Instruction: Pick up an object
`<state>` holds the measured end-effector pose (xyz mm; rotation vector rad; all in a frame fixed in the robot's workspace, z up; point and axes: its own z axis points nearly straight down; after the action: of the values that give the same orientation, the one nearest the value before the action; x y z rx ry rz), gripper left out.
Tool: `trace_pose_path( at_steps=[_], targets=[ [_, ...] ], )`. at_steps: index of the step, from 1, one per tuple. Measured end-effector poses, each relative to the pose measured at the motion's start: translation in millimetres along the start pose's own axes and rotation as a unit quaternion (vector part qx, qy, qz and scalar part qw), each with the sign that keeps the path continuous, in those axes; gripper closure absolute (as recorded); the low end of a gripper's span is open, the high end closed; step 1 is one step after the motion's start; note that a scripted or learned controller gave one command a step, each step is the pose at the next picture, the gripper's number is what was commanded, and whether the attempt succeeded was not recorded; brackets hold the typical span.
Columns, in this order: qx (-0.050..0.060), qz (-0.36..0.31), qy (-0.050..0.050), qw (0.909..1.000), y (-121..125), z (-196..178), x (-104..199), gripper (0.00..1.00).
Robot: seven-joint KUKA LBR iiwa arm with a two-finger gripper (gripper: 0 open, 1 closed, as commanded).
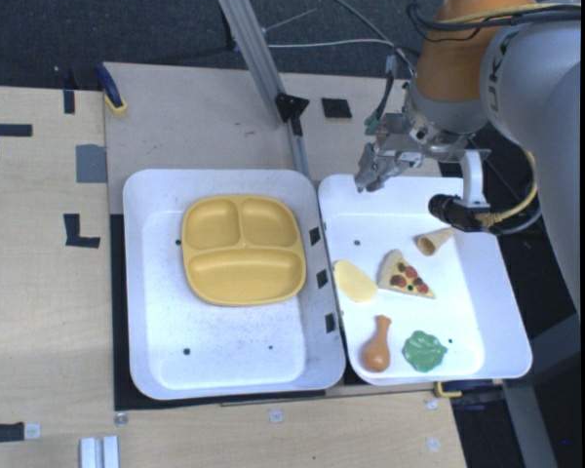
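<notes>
In the camera view, take the right bin as your landmark. Your gripper hangs over that bin's far left corner, with nothing between its fingers; whether they stand apart or together you cannot tell from this angle, since the fingertips read as one dark cluster.

Everything you could pick lies nearer the camera than the gripper, inside the right bin. The ice cream cone sits in the bin's far half, right of centre, and is the closest candidate: from the tool it lies toward the camera and to the right. Its long axis runs slantwise, wide mouth toward the near left.

The pizza slice lies about the bin's middle, with the yellow piece just beside it against the bin's left wall. That yellow piece sits almost straight toward the camera from the gripper, so reaching it probably needs little sideways travel.

The drumstick and the green lettuce rest near the bin's front edge, farthest from the tool. The drumstick's long axis runs roughly front to back.

The yellow divided plate occupies the left bin, well apart from your tool.
</notes>
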<state>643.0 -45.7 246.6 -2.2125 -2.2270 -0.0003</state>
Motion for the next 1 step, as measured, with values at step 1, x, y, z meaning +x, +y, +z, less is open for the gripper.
trace_pose_path(
  at_steps=[1],
  targets=[
    [0.001,0.001,0.000,1.0000,-12.8,16.6,48.7,1.00]
  ],
)
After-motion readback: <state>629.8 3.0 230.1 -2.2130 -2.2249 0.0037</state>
